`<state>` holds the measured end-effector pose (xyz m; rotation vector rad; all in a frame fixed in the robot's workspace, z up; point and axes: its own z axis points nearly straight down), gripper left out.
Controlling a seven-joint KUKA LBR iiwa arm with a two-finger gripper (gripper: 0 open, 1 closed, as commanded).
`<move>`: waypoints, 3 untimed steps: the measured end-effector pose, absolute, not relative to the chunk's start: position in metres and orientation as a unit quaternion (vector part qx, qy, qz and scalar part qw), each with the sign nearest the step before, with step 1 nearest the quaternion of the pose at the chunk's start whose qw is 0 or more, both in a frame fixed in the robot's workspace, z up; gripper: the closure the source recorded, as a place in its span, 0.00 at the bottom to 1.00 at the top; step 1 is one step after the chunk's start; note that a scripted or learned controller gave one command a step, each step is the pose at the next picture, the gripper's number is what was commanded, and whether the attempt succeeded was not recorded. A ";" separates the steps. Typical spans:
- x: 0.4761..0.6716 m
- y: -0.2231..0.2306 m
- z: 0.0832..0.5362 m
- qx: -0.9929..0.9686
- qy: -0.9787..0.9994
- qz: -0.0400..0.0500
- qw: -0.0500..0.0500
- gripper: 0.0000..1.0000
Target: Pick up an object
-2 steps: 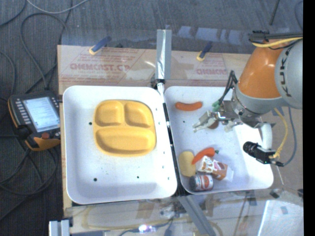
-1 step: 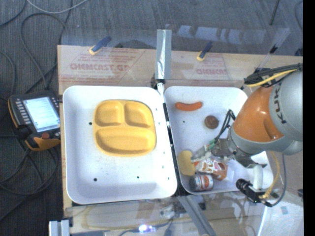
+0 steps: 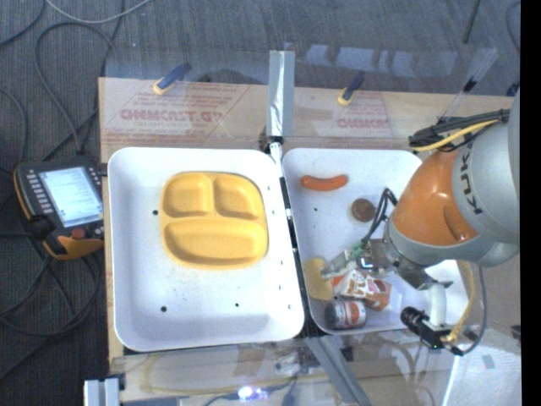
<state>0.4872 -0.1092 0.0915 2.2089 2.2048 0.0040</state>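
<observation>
**Gripper low in the right bin, over a small heap of objects**

At the far left we see a teach pendant (image 3: 59, 197) lying on the floor, well apart from the gripper. Next comes the left bin (image 3: 135, 311), and in it a yellow tray (image 3: 215, 218) with three compartments, far to the left of the gripper.

In the right bin (image 3: 389, 163) the gripper (image 3: 365, 256) is low, at the end of the grey arm with its orange band (image 3: 431, 210). We cannot tell if it is released or clenched, because the picture is too blurred there. Just left of it lies a pale yellow piece (image 3: 317, 277). Directly below it lies a packet with a red and white label (image 3: 363, 288), very close, maybe touching. Further below is a small can (image 3: 345, 314) on its side. Above it we see a brown round object (image 3: 363, 209), and above-left an orange sausage (image 3: 325, 182), both apart from it.
</observation>
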 end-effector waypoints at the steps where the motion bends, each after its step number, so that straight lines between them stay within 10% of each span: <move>1: 0.488 -0.106 0.101 0.706 0.708 0.003 0.009 1.00; 2: 0.504 -0.063 0.183 0.476 0.880 0.000 0.000 1.00; 3: 0.594 -0.080 0.247 0.450 0.893 0.000 0.000 1.00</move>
